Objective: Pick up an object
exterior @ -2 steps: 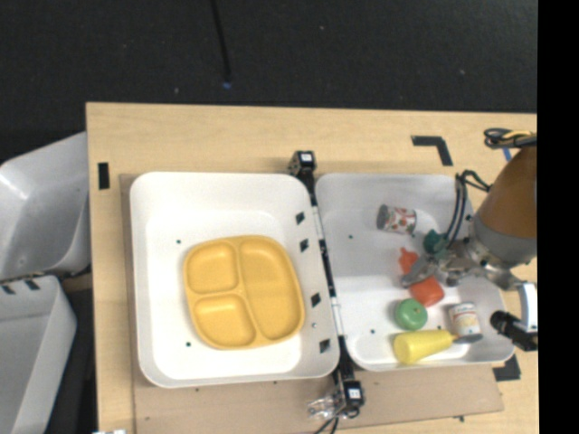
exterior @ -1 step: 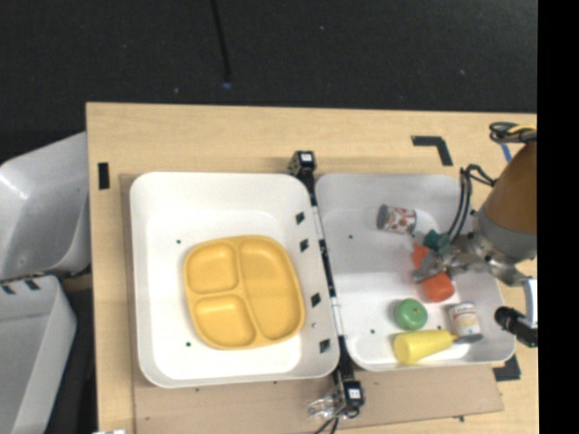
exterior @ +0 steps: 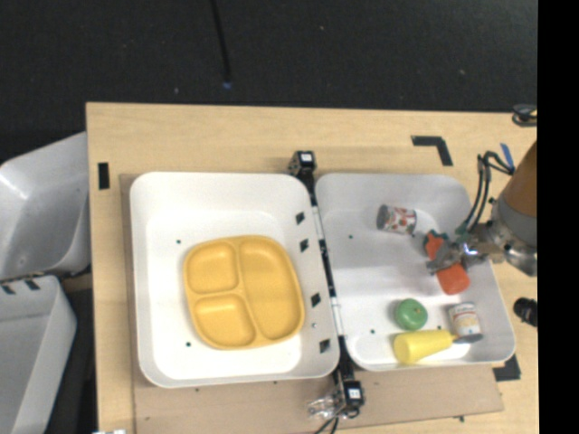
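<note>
end effector (exterior: 445,259) low in right bin (exterior: 362,269), over orange-red object (exterior: 451,278) near far-right wall; finger state impossible to tell. green ball (exterior: 411,314), yellow cone (exterior: 421,345) nearby.

Evenly lit from above, soft shadows; mild glare on white bins (exterior: 154,242); slightly blurred, perhaps low resolution.

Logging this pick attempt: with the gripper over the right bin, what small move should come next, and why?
Probably a short descent onto the orange object. The gripper sits right beside it at the right bin's right side, and nothing shows between its fingers, so no pick has happened yet.
</note>
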`<state>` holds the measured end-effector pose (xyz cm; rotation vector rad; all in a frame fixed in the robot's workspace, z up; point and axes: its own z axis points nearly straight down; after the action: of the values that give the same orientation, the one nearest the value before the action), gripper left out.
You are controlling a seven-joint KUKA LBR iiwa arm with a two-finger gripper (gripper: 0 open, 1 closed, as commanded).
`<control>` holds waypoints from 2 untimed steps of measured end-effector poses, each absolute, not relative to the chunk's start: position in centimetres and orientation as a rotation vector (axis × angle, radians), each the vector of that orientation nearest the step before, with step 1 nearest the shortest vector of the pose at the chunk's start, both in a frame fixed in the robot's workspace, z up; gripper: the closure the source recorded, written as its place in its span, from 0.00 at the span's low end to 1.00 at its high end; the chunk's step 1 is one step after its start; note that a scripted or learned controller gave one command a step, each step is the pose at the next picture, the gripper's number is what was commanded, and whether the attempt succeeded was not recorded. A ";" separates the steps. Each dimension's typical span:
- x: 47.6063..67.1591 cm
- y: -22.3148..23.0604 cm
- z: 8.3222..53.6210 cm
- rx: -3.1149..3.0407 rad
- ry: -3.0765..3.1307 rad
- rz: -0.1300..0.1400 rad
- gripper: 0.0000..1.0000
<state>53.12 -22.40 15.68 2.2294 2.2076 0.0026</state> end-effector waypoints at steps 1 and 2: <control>53.3 -22.5 21.1 2.214 2.220 0.004 1.00; 53.8 -17.7 22.4 2.212 2.227 0.004 1.00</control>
<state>53.75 -17.72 22.36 2.2116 2.2269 0.0045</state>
